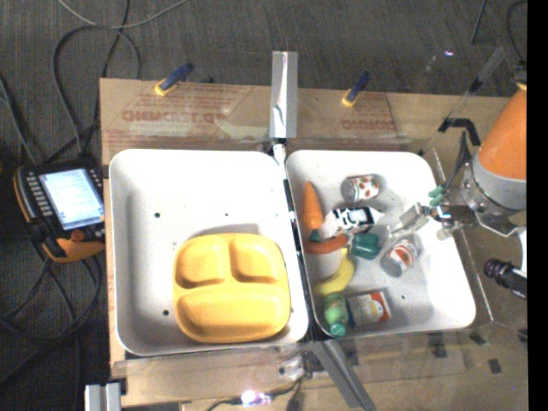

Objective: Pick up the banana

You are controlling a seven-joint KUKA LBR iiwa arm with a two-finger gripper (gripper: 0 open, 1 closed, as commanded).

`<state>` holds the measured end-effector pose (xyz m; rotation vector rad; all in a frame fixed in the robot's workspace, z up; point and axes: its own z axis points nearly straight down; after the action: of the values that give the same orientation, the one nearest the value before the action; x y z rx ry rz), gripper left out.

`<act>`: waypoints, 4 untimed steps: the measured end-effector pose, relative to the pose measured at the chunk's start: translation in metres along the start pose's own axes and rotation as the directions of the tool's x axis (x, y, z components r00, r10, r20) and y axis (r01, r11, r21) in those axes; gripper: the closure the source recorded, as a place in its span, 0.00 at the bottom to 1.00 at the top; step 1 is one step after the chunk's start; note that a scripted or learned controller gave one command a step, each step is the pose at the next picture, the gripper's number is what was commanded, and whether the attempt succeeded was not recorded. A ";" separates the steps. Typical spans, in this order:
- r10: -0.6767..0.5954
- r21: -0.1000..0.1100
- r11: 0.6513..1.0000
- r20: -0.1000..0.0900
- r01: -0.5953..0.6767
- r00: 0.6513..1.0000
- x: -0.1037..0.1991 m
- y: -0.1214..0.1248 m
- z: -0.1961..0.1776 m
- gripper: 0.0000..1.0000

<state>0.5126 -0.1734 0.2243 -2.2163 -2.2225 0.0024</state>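
**Banana lying untouched in right bin**

A yellow tray (pixel 231 285) is sitting in the left bin (pixel 137 195). The banana (pixel 336 278) is lying near the right bin's (pixel 445 302) left wall, among cans. The gripper (pixel 417 218) is hovering right of it, fingers parted, holding nothing.

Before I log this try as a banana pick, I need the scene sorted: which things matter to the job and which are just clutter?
Part of the job:
banana, right bin
gripper, above that bin

Just lying about:
carrot
green bottle
teal cup
tins
yellow tray, left bin
handheld screen
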 end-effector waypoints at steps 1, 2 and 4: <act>0.035 -0.001 0.999 0.000 -0.035 0.999 0.001 0.014 0.002 0.00; -0.089 0.001 0.996 0.000 0.089 0.996 0.048 0.018 0.085 0.00; -0.086 -0.014 0.996 0.005 0.086 0.996 0.075 -0.010 0.125 1.00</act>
<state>0.5024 -0.0984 0.0991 -2.1274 -2.3258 -0.0091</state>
